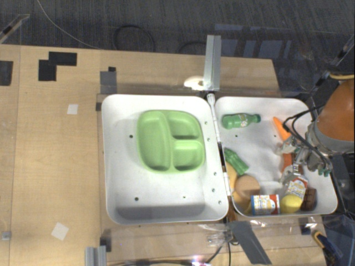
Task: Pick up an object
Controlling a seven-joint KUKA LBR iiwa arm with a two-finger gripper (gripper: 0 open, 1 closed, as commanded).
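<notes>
On the wooden bench [50,165], the left bin [116,148] carries a green divided tray [169,140], lying flat near its middle. The right bin [260,105] is crowded. Near its upper left lies a green bottle [240,120] on its side, and below it a second green piece [236,162] rests against the left wall. Along the front wall sit a round tan object [247,186], a small can with a blue and red label [264,204], a yellow lemon-like object [290,203] and a dark brown item [308,198], all packed close together. An orange carrot-like piece [280,127] lies toward the upper right. The hand [299,162] hangs low over the right side of this bin, amid cables, just above a labelled bottle [297,186]. Whether it is released or clenched cannot be made out. The arm [338,118] is cut off at the edge.
</notes>
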